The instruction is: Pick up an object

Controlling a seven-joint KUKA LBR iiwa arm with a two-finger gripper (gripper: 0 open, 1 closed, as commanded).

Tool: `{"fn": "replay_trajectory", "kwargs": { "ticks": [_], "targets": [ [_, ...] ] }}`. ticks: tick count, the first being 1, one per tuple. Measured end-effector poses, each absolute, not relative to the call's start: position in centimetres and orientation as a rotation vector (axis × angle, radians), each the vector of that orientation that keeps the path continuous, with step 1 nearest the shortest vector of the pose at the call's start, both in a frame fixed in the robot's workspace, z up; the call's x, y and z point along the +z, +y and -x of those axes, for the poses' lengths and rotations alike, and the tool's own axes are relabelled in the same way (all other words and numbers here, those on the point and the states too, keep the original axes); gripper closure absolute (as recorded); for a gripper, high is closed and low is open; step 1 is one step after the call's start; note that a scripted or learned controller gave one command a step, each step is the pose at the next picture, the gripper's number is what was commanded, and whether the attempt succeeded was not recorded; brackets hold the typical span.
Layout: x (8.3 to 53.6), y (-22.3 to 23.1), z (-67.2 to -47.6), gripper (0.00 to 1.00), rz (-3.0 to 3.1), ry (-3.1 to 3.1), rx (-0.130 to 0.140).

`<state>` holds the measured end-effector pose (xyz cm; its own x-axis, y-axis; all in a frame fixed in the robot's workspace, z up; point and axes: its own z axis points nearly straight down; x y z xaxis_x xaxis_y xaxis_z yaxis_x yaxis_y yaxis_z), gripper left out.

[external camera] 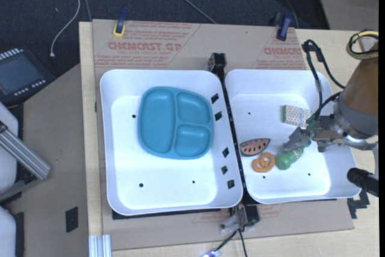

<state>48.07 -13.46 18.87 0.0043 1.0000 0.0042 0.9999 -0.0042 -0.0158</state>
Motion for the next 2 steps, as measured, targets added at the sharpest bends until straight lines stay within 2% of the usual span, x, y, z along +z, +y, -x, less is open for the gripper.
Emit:
{"fn": "replay_trajectory", "kwargs": {
  "ticks": [1, 2],
  "targets": [
    [19.5, -13.4, -48.4, 0.0, 2.22, -2.22, 0.0],
    [15.0, -13.9, -47.9, 0.0, 2.218, -2.215, 0.004]
  ]
}}
